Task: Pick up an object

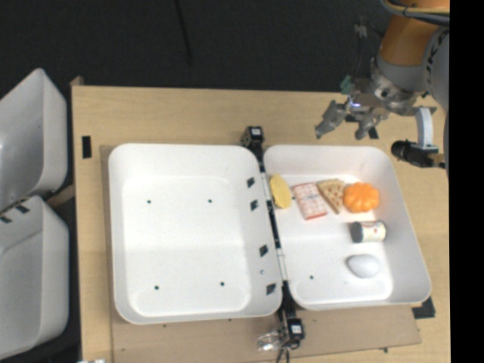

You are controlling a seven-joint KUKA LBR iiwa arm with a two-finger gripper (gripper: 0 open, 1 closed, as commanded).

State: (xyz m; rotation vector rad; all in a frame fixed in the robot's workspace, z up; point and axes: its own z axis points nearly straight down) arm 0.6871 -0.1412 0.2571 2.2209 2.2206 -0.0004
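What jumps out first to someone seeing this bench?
The bright orange pumpkin-shaped toy in the right white bin, in a row with a yellow oval piece and a pink patterned card. Above that bin's far edge hangs the grey arm's two-finger gripper.

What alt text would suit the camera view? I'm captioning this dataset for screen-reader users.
A grey and orange robot arm holds its gripper open above the far edge of the right bin, which holds a yellow piece, a pink card, a waffle-like wedge, an orange pumpkin, a small capped bottle and a white egg-shaped object. The left bin sits beside it.
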